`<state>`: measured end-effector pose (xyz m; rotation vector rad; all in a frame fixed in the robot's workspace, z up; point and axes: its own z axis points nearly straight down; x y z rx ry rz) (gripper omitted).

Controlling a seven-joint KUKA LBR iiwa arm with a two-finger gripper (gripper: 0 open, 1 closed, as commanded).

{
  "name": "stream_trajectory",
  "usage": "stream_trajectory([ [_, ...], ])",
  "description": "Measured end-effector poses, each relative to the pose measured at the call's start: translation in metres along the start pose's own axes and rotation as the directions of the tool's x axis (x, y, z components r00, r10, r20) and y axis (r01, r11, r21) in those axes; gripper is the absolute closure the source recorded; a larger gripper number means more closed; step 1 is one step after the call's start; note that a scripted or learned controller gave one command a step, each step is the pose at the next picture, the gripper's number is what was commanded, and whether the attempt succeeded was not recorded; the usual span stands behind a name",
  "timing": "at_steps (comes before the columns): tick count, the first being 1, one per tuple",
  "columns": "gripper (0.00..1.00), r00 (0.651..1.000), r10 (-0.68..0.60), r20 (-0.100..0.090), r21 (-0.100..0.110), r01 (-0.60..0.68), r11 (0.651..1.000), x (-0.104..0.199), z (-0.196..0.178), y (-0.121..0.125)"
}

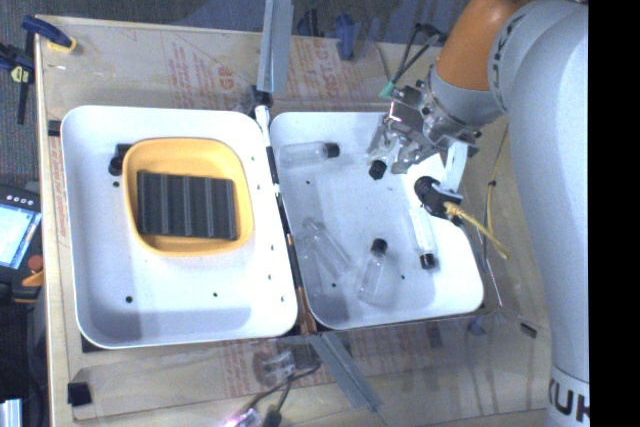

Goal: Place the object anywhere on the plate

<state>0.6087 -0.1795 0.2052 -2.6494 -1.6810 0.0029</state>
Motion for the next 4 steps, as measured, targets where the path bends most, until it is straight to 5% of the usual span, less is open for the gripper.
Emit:
stream_trajectory([
  [1,1.0,0.982,-0.191,0.002,-0.002,0.191,0.982,0.064,-0.041,-0.03],
  [2,1.0,0.882,-0.472,0.002,0.003,0.472,0.882,0.096,0.015,-0.055],
  [3,1.0,0.866,-0.499,0.003,0.003,0.499,0.866,0.146,0.015,-0.091],
  [4,0.0,0.867,-0.498,0.003,0.003,0.498,0.867,0.145,0.015,-0.091],
])
